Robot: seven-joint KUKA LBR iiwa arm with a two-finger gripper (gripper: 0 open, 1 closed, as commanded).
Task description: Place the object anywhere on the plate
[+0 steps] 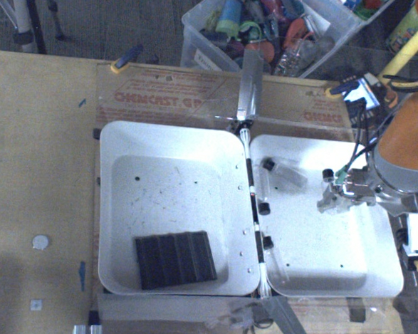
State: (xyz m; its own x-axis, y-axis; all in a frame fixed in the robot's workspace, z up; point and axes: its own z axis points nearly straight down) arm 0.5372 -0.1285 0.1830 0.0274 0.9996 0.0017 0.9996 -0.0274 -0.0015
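Starting nearest the camera: the dark ribbed plate [175, 259] lies flat in the near part of the left bin [114, 192], well off to the left of my gripper [333, 195] and nearer the camera than it. I see nothing resting on it, so I judge the placing itself is not done.

Moving up, my gripper sits low in the right bin [380, 271], over toward its far right part, with the orange-banded arm [409, 137] coming in behind it. It's pale against a pale floor and I cannot tell how it is set, nor whether it has anything.

Just to its left, a little farther back, lies a clear bottle-like object [285, 172] with a dark cap, on the bin floor and apart from the gripper. That looks like the thing to move, so in my judgement both the pick and the carry are left.

Room: the floor nearer the camera than the gripper is bare. The divider [257, 216] between the bins, with dark clips on it, stands between gripper and plate; I'd need to lift over it. The far bin wall runs close behind the object.
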